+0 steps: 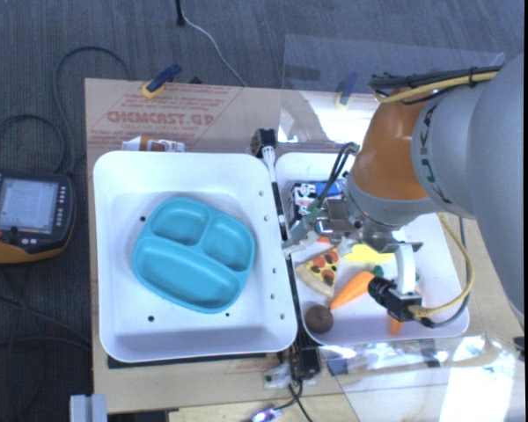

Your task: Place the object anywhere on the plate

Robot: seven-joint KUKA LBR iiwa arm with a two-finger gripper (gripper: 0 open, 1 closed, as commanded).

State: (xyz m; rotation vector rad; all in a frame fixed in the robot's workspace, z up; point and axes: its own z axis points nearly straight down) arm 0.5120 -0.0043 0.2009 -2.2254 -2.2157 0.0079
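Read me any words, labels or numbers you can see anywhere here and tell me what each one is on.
"CHEMCAST GP": red print, seen reversed, on the brown board behind the left bin.
Black letters on the arm's grey casing: cut off, unreadable.
Handheld pendant screen: too small and blurred.
Small label at the bin's far edge: unreadable.

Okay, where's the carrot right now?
The carrot lies in the right bin, near its front edge, just under the gripper, with the brown ball at its lower left and a pizza slice beside it.
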